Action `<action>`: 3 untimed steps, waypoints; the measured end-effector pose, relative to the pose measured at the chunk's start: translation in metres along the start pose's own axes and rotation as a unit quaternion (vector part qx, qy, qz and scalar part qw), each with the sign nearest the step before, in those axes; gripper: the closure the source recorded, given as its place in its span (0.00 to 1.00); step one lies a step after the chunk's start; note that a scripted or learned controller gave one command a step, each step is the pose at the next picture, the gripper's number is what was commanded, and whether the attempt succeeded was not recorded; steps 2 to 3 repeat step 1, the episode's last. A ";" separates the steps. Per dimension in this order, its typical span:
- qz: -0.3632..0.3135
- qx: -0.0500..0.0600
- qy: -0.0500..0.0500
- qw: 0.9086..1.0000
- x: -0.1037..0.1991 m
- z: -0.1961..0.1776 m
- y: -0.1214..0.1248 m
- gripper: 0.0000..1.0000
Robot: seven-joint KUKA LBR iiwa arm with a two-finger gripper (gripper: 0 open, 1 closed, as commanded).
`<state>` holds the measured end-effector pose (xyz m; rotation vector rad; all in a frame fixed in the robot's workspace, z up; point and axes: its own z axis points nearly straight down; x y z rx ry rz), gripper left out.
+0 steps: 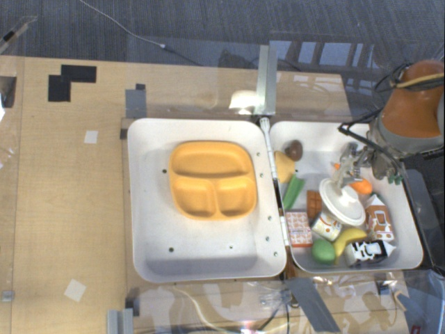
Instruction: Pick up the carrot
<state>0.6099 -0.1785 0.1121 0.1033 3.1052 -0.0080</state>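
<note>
Gripper (353, 164) is low in the right bin (410, 256), right over the carrot (361, 186), which sits orange at the bin's right side beside the white cup (341, 204). Can't tell how far the gripper is open, or whether it has the carrot. Clutter is tight there: banana (350, 237), lime (322, 250), green pod (293, 192). The approach looks top-down, likely to avoid neighbours. Yellow tray (211, 178) sits alone in the left bin (149, 207).
</note>
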 end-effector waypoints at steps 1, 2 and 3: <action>0.050 -0.002 0.010 0.999 0.001 -0.057 0.043 1.00; 0.050 -0.002 0.010 0.999 0.001 -0.057 0.043 1.00; 0.050 -0.002 0.010 0.999 0.001 -0.057 0.043 1.00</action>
